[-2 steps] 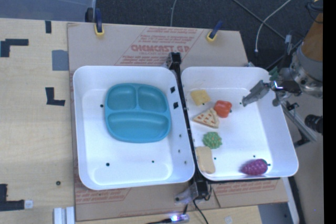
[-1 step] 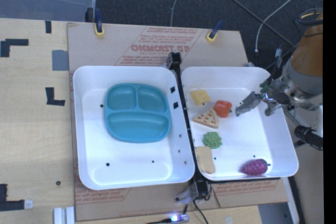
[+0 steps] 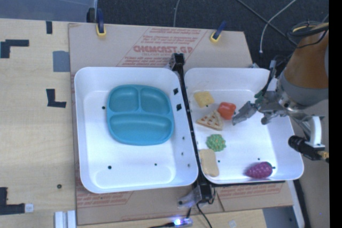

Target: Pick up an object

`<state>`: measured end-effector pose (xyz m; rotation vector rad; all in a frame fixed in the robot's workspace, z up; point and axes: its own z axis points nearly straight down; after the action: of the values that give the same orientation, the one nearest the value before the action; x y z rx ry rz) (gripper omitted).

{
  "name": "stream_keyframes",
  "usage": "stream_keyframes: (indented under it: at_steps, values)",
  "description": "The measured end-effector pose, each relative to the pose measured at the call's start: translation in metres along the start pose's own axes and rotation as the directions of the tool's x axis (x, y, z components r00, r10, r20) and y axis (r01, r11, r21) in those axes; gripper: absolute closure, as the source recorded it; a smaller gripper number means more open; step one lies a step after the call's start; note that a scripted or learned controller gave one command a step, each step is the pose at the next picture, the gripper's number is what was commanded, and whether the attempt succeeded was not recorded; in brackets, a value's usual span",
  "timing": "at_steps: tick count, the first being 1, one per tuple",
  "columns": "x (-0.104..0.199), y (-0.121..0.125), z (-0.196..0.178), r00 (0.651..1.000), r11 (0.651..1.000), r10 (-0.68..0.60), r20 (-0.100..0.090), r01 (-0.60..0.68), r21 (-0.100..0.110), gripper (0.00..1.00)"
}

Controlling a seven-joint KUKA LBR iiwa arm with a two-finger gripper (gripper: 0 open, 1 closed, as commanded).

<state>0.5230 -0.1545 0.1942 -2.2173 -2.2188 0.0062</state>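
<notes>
The arm [image 3: 307, 69] reaches in from the right and hangs over the right bin [image 3: 280, 168]. Its gripper [image 3: 243, 114] is low over the bin, just beside the red toy [image 3: 226, 109], and its tip points at that toy. I cannot tell how wide the gripper is, because it looks dark and small from up here, and nothing shows in its hold. The red toy sits on the bin floor, near a yellow toy [image 3: 203, 99] and a waffle slice [image 3: 210, 121]. A green toy [image 3: 216, 142], a tan toy [image 3: 208, 162] and a purple toy [image 3: 259, 170] lie lower in the same bin, well apart from the gripper. The left bin [image 3: 91, 168] has a blue tray [image 3: 140, 115] in it. No toy is picked up yet, so I think the job is only at the start. The red toy looks like the one to grab, since it is closest. It looks small and round, so it could roll or pop away if the gripper pushes it from the side. The waffle slice is very near, so the gripper might bump it or catch both. If the gripper comes down a bit off to one side, it could close on air and lift nothing
</notes>
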Motion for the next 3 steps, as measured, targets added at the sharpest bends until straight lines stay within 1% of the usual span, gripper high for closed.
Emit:
stream_keyframes:
  at_steps: [1, 2, 3]
  values:
    - [0.007, -0.006, 0.062, 1.000, 1.000, 0.000, -0.001, 0.000, 0.003, 0.00]
    - [0.007, -0.004, 0.049, 1.000, 1.000, -0.001, 0.000, 0.001, -0.003, 1.00]
    - [0.012, -0.006, -0.013, 1.000, 1.000, -0.001, 0.002, 0.001, -0.010, 1.00]
